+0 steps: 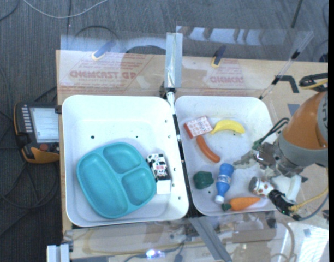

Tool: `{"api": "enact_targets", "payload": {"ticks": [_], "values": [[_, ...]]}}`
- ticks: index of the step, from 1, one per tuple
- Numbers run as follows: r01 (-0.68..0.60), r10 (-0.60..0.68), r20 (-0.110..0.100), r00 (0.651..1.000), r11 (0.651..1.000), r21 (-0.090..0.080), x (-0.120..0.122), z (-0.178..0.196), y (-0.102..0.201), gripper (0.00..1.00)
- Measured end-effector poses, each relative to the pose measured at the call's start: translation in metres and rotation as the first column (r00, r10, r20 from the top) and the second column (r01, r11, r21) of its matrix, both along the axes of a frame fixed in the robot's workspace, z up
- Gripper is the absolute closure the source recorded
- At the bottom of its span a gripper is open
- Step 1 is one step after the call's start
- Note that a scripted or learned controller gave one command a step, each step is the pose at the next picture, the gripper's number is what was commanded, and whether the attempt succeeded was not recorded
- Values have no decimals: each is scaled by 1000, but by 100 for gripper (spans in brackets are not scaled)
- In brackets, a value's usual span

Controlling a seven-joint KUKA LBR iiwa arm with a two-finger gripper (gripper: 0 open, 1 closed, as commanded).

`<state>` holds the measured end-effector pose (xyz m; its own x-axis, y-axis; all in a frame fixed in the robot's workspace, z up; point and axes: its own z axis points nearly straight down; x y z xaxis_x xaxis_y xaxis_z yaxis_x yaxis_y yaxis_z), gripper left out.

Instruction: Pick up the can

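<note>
orange first: the carrot (244,203) lies along the near wall of the right bin (265,109), at about 5 o'clock in it. touching its far side, or close to it, sits the can (260,187), small and tipped on its side, white with dark and red marks. the gripper (265,174) hangs right over the can at the bin's 4 o'clock; whether the jaws are spread or pinched i cannot tell, nor whether anything sits between them.

to do the grasp well, i judge the fingers should straddle the can across its round body, square to its axis, and drop low enough not to roll it into the carrot.

at 9 o'clock from the can stands the blue bottle (224,182). farther back lie the sausage (208,149) and the banana (228,126).
</note>
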<state>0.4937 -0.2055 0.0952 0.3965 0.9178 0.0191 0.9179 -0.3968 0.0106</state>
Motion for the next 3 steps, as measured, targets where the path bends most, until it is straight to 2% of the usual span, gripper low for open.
{"api": "enact_targets", "payload": {"ticks": [1, 2, 3], "values": [[-100, 100, -7, 995, 995, -1, 0, -1, 0, 0], [160, -160, 2, 987, 987, -19, 2, -4, 26, 0], [160, -160, -20, 987, 987, -6, -8, 2, 3, 0]]}}
